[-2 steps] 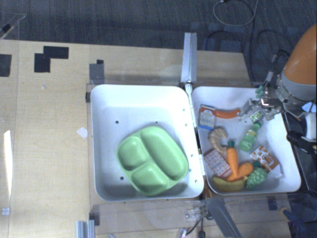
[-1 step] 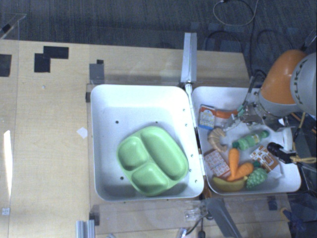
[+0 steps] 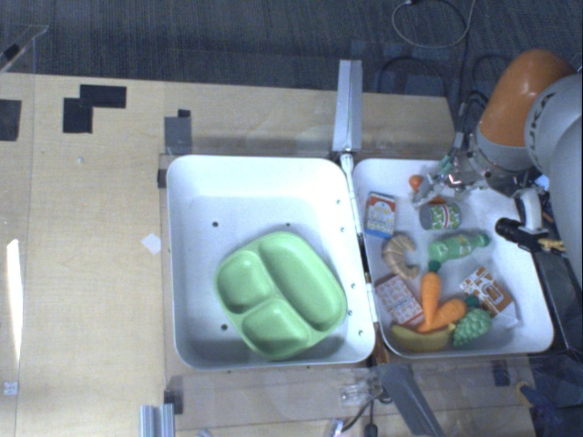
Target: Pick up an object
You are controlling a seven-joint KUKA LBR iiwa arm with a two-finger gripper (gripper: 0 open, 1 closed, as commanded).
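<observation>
A: Hand (image 3: pixel 446 178) status?

B: Low over the right bin's (image 3: pixel 537 335) far edge, just above a small can (image 3: pixel 441 215). Whether it is clenched or released, I cannot tell.

A: Step in hand?

B: Approach, in my judgement; nothing seen grasped. Next move calls for settling squarely on one object.

A: Arm pose?

B: Arm (image 3: pixel 524 107) enters from the right, wrist angled down-left. Green plate (image 3: pixel 281 291) sits in the left bin.

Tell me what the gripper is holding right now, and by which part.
Cannot be told. The gripper sits at the top of the right bin, just above the can.
</observation>
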